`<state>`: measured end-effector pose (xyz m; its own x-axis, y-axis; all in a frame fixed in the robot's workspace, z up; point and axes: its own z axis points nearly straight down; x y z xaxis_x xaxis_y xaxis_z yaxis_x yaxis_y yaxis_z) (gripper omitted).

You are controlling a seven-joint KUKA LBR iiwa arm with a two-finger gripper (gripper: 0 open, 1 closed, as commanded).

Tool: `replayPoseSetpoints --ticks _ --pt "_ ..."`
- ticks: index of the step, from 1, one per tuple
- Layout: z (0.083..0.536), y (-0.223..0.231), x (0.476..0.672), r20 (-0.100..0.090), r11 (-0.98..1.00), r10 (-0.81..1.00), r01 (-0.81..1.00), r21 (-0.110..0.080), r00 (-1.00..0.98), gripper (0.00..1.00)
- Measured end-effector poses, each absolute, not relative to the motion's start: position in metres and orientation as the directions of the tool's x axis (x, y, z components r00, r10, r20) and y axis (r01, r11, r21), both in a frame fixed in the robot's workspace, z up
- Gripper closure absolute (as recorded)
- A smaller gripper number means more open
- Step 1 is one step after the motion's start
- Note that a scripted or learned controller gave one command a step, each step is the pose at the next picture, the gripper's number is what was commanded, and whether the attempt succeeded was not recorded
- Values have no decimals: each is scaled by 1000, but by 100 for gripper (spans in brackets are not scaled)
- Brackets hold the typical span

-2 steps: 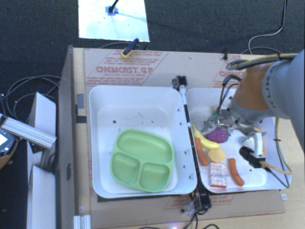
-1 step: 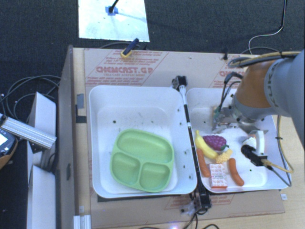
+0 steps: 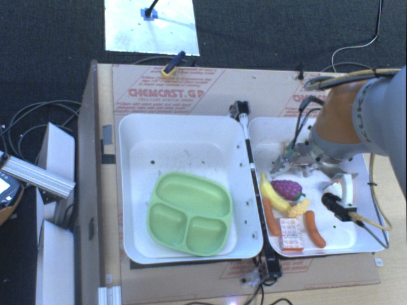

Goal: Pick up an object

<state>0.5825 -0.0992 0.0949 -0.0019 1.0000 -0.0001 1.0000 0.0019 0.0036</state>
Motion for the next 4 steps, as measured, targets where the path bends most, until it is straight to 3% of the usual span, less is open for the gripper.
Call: replayPoseSetpoints --ticks 1,2,3,4 --pt "86 -89 545 -7 -3 1000 1000 9 3 0" --pt "96 -88 546 -4 0 1000 1000 8 0 100" --pt "96 -88 546 -4 0 1000 1000 9 0 0" --pt "107 -88 547 -4 0 1000 1000 11 0 100"
